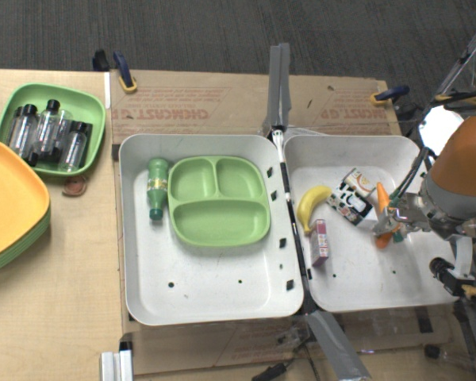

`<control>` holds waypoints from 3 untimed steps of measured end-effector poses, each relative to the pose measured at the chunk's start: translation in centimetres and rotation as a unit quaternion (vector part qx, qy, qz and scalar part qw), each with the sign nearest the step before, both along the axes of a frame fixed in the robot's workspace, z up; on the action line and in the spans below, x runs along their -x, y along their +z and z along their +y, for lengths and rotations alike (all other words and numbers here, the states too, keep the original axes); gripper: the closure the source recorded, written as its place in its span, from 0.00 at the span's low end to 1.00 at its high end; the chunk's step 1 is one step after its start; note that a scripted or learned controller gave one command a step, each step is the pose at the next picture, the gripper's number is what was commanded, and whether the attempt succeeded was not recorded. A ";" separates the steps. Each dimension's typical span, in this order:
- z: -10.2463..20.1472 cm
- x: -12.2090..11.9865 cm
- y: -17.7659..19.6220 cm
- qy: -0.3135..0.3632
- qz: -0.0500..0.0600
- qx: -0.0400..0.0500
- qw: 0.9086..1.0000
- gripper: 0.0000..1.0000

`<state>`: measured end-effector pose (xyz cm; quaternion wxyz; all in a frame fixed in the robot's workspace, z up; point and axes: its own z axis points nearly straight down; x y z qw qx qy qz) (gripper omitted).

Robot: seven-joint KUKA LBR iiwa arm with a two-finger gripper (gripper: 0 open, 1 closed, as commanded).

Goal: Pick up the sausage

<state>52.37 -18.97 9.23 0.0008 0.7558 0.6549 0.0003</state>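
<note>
What appears to be the sausage, a small orange-brown piece, is seen in the right bin, toward its three o'clock side, though it is partly hidden by the gripper directly at its one o'clock. Whether the gripper is clenched or released cannot be told. An orange stick is seen at twelve o'clock of the sausage, beside a black-and-white carton. A pink packet and a banana are found at nine and ten o'clock.
</note>
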 end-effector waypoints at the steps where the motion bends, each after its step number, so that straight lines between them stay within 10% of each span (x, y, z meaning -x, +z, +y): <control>1: -1.4 -3.5 5.5 0.010 0.001 0.000 1.000 1.00; 2: 0.2 0.5 0.0 0.006 0.001 0.000 1.000 1.00; 3: 3.0 -4.7 13.3 0.006 0.002 0.000 1.000 1.00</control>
